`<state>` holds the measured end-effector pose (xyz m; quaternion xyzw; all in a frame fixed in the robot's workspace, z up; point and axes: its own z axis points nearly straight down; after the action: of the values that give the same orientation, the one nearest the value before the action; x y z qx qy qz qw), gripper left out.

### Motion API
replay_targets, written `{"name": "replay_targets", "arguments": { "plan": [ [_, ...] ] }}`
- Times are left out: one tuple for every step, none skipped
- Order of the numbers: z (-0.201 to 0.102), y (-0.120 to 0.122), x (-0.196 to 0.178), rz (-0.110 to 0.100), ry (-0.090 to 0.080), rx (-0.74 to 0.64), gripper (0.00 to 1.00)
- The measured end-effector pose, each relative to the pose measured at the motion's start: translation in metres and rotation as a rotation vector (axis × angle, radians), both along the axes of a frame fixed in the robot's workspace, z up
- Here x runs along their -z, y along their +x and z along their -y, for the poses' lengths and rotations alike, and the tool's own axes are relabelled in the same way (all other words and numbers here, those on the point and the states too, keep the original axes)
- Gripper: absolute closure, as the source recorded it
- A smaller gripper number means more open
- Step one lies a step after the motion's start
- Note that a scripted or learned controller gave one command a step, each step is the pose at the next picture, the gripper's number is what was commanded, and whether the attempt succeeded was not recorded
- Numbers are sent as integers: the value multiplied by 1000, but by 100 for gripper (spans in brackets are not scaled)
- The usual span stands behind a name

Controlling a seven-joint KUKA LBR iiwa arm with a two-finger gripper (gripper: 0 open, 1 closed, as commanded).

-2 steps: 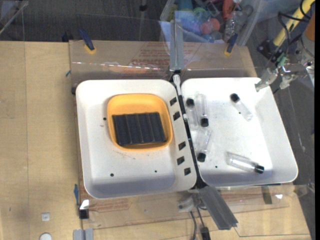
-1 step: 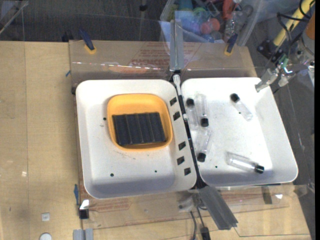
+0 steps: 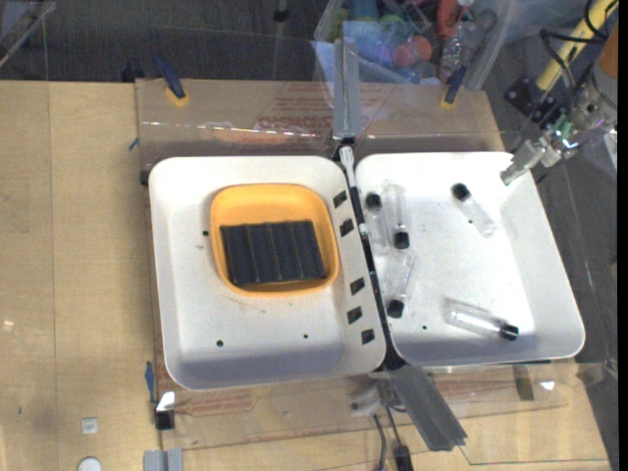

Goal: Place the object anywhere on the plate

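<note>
On the left, a white bin holds an orange plate with a dark ridged block lying on it. Next, the right bin has clear little tubes with black caps, spread out and hard to see. Far right, the claw hangs over the bin's top corner. It is small and blurry.

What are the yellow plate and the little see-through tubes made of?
The yellow plate looks like smooth, matte plastic: even colour, rounded rim. The little tubes look like clear plastic or glass, since the white bin shows through; their black caps look like plastic.
</note>
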<state>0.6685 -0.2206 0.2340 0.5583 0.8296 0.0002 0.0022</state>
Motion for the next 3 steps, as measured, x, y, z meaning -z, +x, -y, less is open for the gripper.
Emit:
{"name": "replay_targets", "arguments": {
  "plan": [
    [1,0,-3,2,-1,-139,0],
    [0,0,0,-1,0,-281,0],
    [1,-4,6,-1,0,-573,0]
  ]
}}
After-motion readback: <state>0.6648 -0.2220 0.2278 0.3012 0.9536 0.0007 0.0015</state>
